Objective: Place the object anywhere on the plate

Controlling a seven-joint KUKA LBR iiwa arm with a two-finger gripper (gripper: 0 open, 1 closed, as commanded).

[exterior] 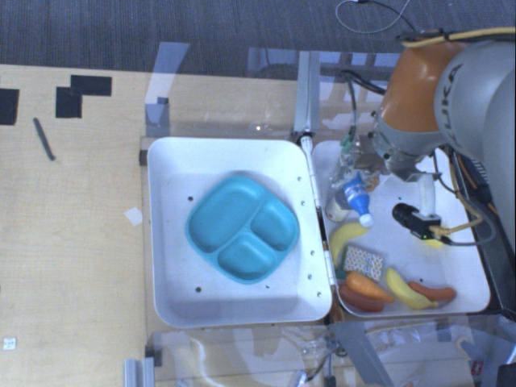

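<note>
Whether the gripper [352, 185] has closed on anything cannot be told; it sits low in the right bin [476, 293], near that bin's left wall, with a small bottle with a blue label and white cap [357, 198] directly beneath it. Just below the bottle lies a yellow banana [347, 236], then a speckled sponge-like block [363, 260]. An orange carrot [364, 287], another banana [405, 289] and a red piece [435, 293] lie along the front. The blue divided plate [242, 228] rests in the left bin [173, 297].
</note>
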